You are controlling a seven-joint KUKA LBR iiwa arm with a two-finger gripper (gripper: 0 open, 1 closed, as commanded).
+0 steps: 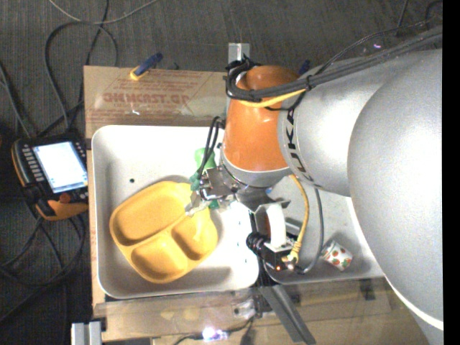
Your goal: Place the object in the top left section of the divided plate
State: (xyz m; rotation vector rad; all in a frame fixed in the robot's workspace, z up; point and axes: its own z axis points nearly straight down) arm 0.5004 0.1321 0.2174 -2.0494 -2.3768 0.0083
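A yellow divided plate (154,228) lies in the left white bin (122,146), with one large section toward the upper left and two smaller ones toward the lower right. My gripper (203,194) hangs over the plate's upper right rim, under the arm's orange band (259,128). A small green object (203,159) shows at the gripper, with one green bit above it and another just below; the wrist hides most of it. Whether it is held or resting on the rim cannot be made out.
A small white cup with red spots (336,255) lies in the right bin, mostly covered by the arm. A sheet of cardboard (154,100) lies behind the left bin. A pendant with a lit screen (54,167) sits off the bench's left side.
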